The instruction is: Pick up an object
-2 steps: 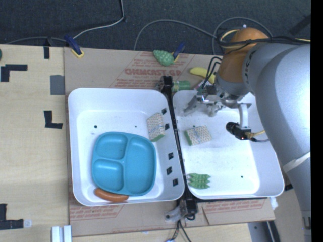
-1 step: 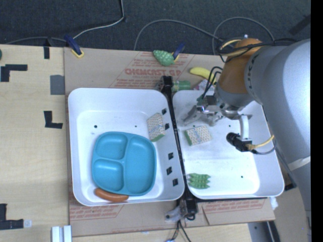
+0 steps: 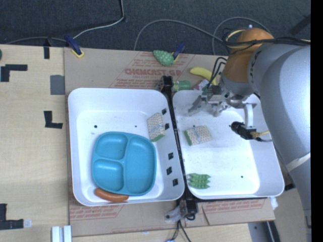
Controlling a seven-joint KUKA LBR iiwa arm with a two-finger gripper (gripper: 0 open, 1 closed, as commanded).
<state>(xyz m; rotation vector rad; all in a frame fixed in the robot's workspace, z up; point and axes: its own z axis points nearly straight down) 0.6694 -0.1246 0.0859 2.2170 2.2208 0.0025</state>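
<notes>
The right bin [image 3: 262, 178] has open floor through its middle and right side; a patterned pad [image 3: 198, 134] lies left of centre and a green toy [image 3: 198, 180] near the front-left corner. The arm [image 3: 282, 95] overhangs its back and right edge. In the left bin [image 3: 81, 135], a blue plate [image 3: 123, 163] fills the front, leaving the back floor free.

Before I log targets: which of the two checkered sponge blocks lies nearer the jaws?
The sponge block in the right bin, just below the gripper; the other sponge lies in the left bin.
</notes>
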